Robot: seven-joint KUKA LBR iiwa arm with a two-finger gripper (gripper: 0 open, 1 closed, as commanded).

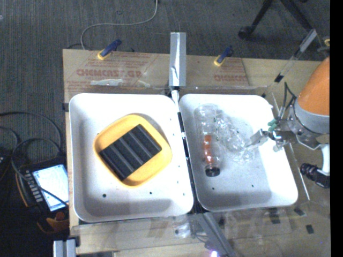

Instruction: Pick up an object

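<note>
Two bins (80, 143), one bottle (210, 143)

The wooden bench (257, 68) carries two shallow white bins side by side — the left bin (80, 143) and the right bin (278, 191), their inner rims touching. Two blue-and-yellow clamps (109, 48) grip the bench's far edge — one toward the left, another (223, 56) toward the right. A grey metal bar (177, 58) stands between them, above the bins' seam.

The arm (316, 98) wears a rounded orange band over a pale grey wrist; its tool (262, 136) is grey metal, with a small green part and thin dark cables.
</note>
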